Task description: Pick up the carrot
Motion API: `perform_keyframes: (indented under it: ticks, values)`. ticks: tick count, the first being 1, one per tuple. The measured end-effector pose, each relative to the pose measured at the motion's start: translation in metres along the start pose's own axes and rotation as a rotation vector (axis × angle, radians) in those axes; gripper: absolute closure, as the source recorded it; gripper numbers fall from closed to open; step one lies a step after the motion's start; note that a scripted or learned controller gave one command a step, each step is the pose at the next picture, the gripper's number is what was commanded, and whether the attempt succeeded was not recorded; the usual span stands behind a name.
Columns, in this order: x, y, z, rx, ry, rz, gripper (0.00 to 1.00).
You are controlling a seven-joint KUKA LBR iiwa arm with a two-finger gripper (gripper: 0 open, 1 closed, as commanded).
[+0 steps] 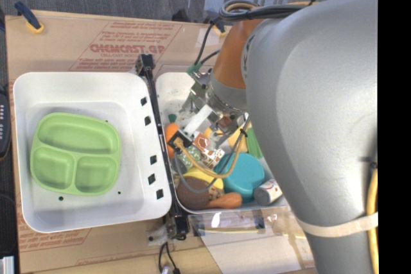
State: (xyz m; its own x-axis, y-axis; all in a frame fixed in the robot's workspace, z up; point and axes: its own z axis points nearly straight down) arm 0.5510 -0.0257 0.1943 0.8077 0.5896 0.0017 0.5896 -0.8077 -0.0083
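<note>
Camera view shows the grey arm (321, 119) with its orange band (230, 58) reaching from the right down into the right bin (168, 88). The gripper (192, 138) sits low among the clutter there, and whether it is spread, pressed together or pinching anything cannot be told. The carrot (171, 134) is an orange piece at the right bin's left wall, just beside the gripper; contact between them cannot be judged. Nearer the front of that bin lie a yellow banana-like piece (202, 173), a teal round lid (244, 176), a brown rounded item (191, 192) and a small white can (266, 192). The left bin (26, 138) holds a green divided plate (76, 154). Both bins rest on cardboard (122, 42).
</note>
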Motion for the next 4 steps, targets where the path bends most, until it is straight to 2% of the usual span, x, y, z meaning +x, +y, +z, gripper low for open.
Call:
perform_keyframes:
  ticks: [1, 2, 3, 4]
  values:
    - [-0.039, 0.055, 0.029, 0.006, -0.013, 0.032, 0.0]
    - [-0.053, 0.047, 0.076, -0.011, 0.012, 0.058, 0.0]
    - [-0.011, 0.073, 0.087, -0.014, 0.018, 0.315, 0.0]
    - [-0.068, 0.095, 0.078, -0.031, 0.074, 0.183, 0.0]
